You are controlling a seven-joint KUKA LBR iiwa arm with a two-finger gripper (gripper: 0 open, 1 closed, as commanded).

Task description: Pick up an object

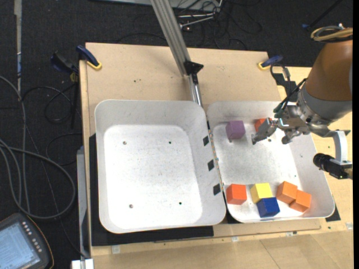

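Over the right white plastic bin [314,167], my pincer [271,131] hangs open and empty, seemingly just beside the small orange block [259,124]; nothing lifted yet.

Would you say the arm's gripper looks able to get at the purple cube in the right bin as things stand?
Probably yes. The gripper hangs in the right bin just beside the purple cube, which stands alone on bare floor. A small orange block lies near the gripper but not between them.
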